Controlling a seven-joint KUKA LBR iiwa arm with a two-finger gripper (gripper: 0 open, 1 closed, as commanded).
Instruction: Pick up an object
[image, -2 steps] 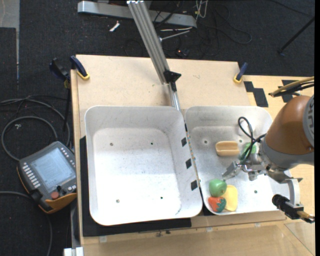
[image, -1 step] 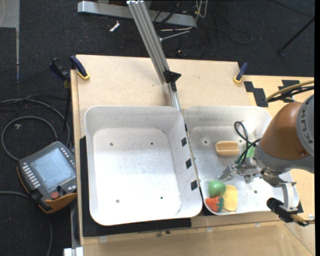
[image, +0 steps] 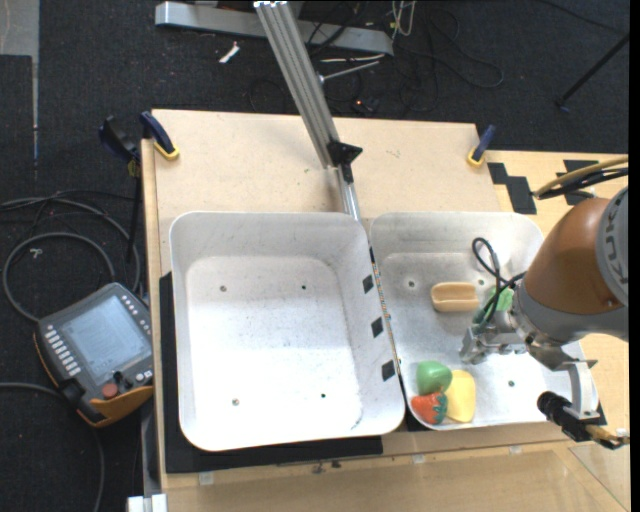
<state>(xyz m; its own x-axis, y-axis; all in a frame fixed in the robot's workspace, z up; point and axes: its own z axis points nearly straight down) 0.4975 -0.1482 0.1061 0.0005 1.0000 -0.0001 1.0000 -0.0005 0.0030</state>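
green toy (image: 432, 375), yellow toy (image: 462, 396) and red toy (image: 429, 407) clustered touching at right bin (image: 400, 245) near-left corner | tan block (image: 455, 296) apart, mid-bin | gripper (image: 483, 343) low over bin between block and cluster, grip state cannot tell | left bin (image: 200, 235) beside | pendant (image: 95, 348) on floor left

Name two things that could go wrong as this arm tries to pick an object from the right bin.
1. The green piece, yellow piece and red piece sit bunched at the right bin's front wall, so a grasp may catch two or slip.
2. The gripper hangs between that cluster and the tan block, and may close on nothing.
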